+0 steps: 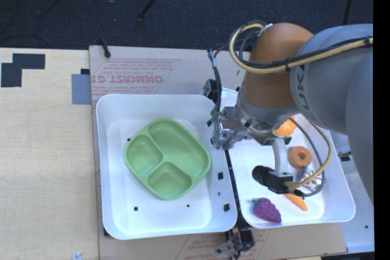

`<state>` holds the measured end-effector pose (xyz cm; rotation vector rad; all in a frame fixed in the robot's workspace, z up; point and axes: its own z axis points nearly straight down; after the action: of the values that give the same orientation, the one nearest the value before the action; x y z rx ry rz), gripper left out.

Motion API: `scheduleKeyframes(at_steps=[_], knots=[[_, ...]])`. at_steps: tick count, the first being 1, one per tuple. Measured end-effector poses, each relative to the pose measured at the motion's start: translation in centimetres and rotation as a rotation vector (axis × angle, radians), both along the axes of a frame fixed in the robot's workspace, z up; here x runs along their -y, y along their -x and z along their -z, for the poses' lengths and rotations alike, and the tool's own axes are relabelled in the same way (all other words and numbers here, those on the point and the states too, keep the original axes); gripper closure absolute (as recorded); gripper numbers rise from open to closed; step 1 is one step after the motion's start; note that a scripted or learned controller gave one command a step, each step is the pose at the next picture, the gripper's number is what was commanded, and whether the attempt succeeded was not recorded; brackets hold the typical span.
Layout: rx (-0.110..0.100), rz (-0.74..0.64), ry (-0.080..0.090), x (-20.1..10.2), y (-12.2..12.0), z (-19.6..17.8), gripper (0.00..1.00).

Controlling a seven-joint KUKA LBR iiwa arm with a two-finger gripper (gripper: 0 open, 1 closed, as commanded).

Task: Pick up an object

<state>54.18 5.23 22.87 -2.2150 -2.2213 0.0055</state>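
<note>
My gripper (221, 133) hangs over the strip where the two white bins meet, near the right bin's left wall. A green three-part plate (167, 158) lies in the left bin (116, 216). In the right bin (338, 210) I see a purple bunch of grapes (266, 210) at the front, an orange ring (300, 156) to the right of the wrist, a small orange carrot (297, 201) near the grapes, and another orange piece (285, 128) half hidden under the arm. Nothing is seen held in the gripper.
The grey arm with its orange band (277, 64) covers the back of the right bin. A small red and white item (311, 178) sits by the carrot. Cardboard (140, 73) lies under both bins, on a pale wooden bench (42, 161).
</note>
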Motion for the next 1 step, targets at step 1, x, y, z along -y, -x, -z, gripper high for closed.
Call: scheduleKeyframes(at_steps=[1], knots=[[0.001, -0.002, -0.001, -5.07, 0.61, -0.56, 1.00]])
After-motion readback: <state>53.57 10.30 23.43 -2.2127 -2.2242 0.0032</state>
